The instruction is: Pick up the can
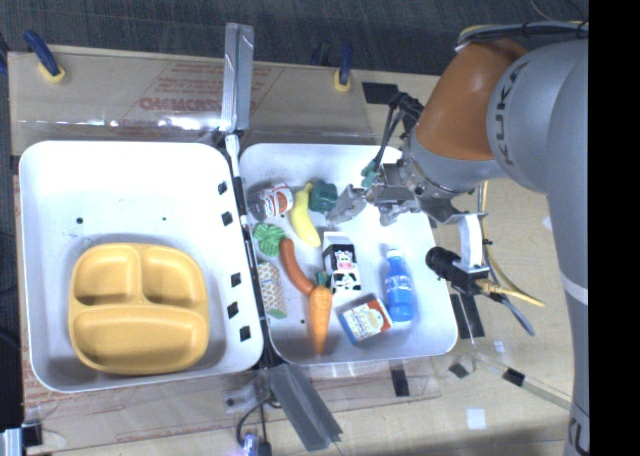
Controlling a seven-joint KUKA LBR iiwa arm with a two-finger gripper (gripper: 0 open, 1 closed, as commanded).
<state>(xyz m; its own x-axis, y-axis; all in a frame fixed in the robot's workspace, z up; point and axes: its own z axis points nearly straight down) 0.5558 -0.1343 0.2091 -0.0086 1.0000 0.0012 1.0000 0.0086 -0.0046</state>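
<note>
The can (272,201) lies on its side in the right bin (432,336), at its upper left next to the divider, showing a red and white label. My gripper (349,204) hangs low over the upper middle of that bin, to the right of the can. A yellow banana (303,216) and a green item (323,197) lie between the gripper and the can. The gripper sits close beside the green item and is apart from the can.
The right bin also holds a carrot (318,314), a sausage (295,266), a black-and-white carton (341,267), a blue bottle (398,287), a small box (363,319) and leafy greens (267,239). A yellow divided tray (140,306) lies in the left bin (60,174).
</note>
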